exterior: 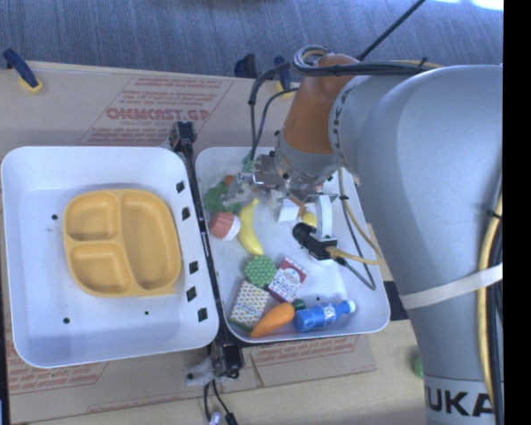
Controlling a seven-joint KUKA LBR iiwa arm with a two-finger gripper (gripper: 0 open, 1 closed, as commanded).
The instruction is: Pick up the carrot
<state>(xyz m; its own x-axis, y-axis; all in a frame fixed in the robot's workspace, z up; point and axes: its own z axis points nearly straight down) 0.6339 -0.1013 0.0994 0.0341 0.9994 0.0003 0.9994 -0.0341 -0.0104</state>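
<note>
Yellow divided plate (121, 240) sits in the left bin (18, 264), not involved. Right bin (369, 312): carrot (273, 319) lies at the near edge, tip pointing left, touching the blue bottle (323, 315) on its right and just beside a patterned packet (250, 302). Gripper (279, 187) hovers over the far end, well apart from the carrot; jaws' state: cannot tell. Judgement: travel toward the near edge, close across the carrot's narrow width, avoiding the bottle.

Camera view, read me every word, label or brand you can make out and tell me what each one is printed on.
"CHEMCAST GP": red print on the brown cardboard sheet under the bins; the smaller red lines around it are too blurred to read.
"UKA": grey letters on the arm's base, cut off at the frame edge.
Small packets and blue bottle in the right bin: print too small to read.
</note>
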